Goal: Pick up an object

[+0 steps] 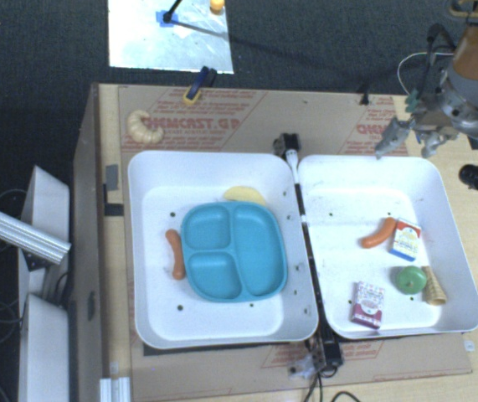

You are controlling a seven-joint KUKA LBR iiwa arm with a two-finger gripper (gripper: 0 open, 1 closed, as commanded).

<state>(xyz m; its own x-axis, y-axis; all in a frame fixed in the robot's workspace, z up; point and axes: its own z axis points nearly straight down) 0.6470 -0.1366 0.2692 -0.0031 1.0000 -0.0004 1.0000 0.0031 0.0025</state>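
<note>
White bins sit side by side on the desk [222, 111]. The right bin [452, 224] holds the likely picks: an orange sausage [377, 232] touching a small carton [405, 240], a green ball [408, 279] against a tan cone [434, 285], and a dark red box [367, 303] lying apart near the front. The left bin [151, 224] holds a blue tray [233, 250], a second sausage [176, 253] beside it and a yellow piece [244, 194] behind it.

The jaws [406, 138] hang above the right bin's back rim, released and spread, grasping nothing.

Risk, as I judge it: the sausage, carton, ball and cone crowd together, so a descent there could wedge a finger on a neighbour or push things aside. The round ball may squirt out. The box looks the cleanest target.

Red lettering is printed on the cardboard under the bins, but I cannot read it surely; the carton and box labels are too small.
</note>
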